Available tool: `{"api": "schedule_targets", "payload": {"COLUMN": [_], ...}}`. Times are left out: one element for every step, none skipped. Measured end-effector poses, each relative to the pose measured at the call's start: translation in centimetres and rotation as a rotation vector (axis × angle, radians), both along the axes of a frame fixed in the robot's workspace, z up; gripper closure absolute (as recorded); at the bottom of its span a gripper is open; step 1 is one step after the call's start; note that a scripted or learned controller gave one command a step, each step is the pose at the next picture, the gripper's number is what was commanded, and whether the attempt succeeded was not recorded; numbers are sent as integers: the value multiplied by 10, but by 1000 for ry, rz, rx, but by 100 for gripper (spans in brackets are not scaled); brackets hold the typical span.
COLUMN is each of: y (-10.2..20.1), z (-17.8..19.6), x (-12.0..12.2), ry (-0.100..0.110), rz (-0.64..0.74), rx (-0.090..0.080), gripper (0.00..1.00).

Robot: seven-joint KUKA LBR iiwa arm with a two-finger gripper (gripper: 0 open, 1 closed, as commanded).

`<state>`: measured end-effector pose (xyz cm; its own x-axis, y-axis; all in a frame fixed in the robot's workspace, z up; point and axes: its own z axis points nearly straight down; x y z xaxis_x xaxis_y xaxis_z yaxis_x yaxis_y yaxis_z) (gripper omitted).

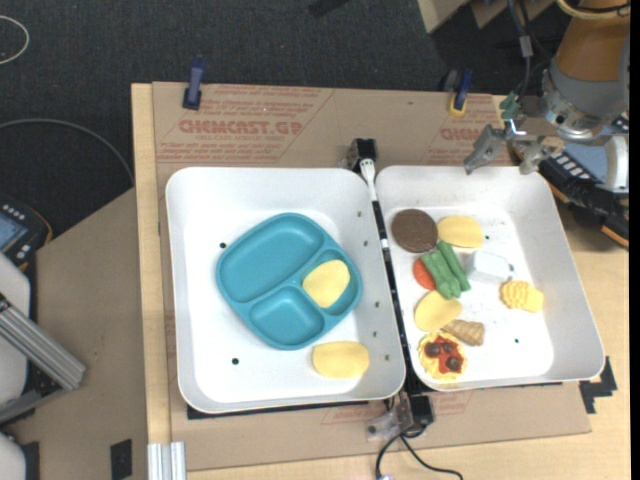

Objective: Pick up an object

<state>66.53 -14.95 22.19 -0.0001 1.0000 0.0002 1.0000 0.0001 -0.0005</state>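
Fingers point(497, 148) spread above right bin point(570, 268)

A light wooden tabletop point(610, 268) is seen from above at a slant. Lying flat on it is a brown cardboard sheet point(300, 123) printed with faded red lettering. Two blue clamps, a left clamp point(193, 83) and a right clamp point(460, 90), grip the sheet's far edge. On the cardboard two shallow white bins sit side by side, their inner rims touching: the left bin point(190, 268) and the right bin point(560, 268). A black clip point(363, 153) joins the bins at the far end of their seam, and another clip point(415, 408) sits at the near end. A dark cable point(400, 458) trails from the near clip across the tabletop's front edge.
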Motion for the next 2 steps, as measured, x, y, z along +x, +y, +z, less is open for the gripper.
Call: {"api": "schedule_targets", "payload": {"y": [38,114], "z": [143,-15], "x": [-40,-65], "ry": [-19,16], "rz": [5,7], "rx": [-2,5], "gripper": [0,0]}}
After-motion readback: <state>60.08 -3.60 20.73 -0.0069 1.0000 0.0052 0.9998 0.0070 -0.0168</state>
